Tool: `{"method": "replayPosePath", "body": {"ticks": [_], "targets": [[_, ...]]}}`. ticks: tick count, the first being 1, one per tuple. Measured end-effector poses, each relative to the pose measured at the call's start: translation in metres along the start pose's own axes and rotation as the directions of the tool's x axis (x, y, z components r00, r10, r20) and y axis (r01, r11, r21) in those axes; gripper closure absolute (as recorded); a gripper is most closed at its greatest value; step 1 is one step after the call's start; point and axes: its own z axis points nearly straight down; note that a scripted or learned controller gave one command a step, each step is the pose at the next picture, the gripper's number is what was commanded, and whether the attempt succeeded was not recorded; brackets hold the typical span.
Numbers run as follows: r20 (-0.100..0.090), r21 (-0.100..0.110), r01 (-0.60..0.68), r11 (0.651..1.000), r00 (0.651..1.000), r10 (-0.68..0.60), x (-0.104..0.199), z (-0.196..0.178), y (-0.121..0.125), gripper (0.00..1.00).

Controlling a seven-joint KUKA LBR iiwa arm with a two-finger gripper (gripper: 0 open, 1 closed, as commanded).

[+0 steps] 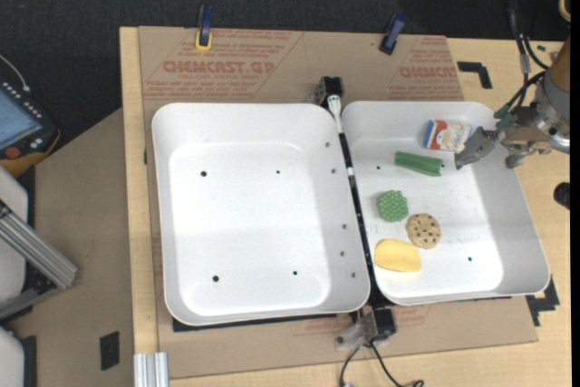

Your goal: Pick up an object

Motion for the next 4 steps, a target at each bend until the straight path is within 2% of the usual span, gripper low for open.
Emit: {"method": "replayPosePath", "body": {"ticks": [1, 2, 3, 4], "targets": [[0.001, -0.003, 0.001, 1.0, 1.0, -0.001, 0.0, -0.011, 0.001, 1.0], [-0.001, 0.009, -0.009, 1.0, 1.0, 0.009, -0.044, 0.03, -0.087, 1.0], [-0.006, 0.007, 0.003, 1.0, 1.0, -0.003, -0.01, 0.11, -0.059, 1.0], [0.001, -0.001, 0.0, 1.0, 1.0, 0.0, -0.013, 0.094, -0.059, 1.0]]}}
